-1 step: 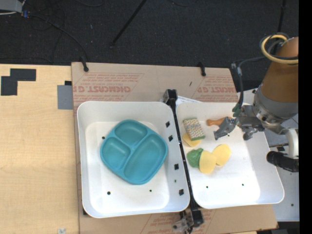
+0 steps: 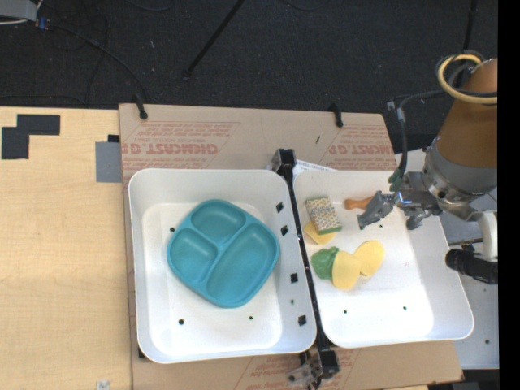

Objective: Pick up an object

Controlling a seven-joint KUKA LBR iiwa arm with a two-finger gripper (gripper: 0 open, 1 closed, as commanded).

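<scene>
Arm (image 2: 470, 128) cut off at the right edge; upper links out of frame. End effector (image 2: 380, 209) is a dark grey cluster over the right bin (image 2: 422, 315), can't tell its state from this angle. Orange object (image 2: 357, 204) just left of the end effector is partly hidden by it, too small to identify; can't tell if they touch. A black part (image 2: 470, 262) sticks in at the right edge, cropped, unclear what it is.

Landmark = black divider (image 2: 296, 242) between the 2 bins.

Left of divider: left bin (image 2: 154, 315) holds 1 teal sectioned plate (image 2: 223, 252), 3 compartments, lying flat, near the bin's middle.

Right of divider, right bin:
- patterned sponge-like block (image 2: 323, 213), just beside the divider, toward the far end, resting on a yellow piece (image 2: 318, 235)
- green piece (image 2: 324, 262) near the divider, touching a yellow object (image 2: 347, 270)
- second yellow object (image 2: 370, 256) overlapping the first, farther from the divider
- shapes of those 3 hard to make out, possibly toy food

Both bins sit on cardboard (image 2: 244, 140) on the counter (image 2: 57, 258).
</scene>
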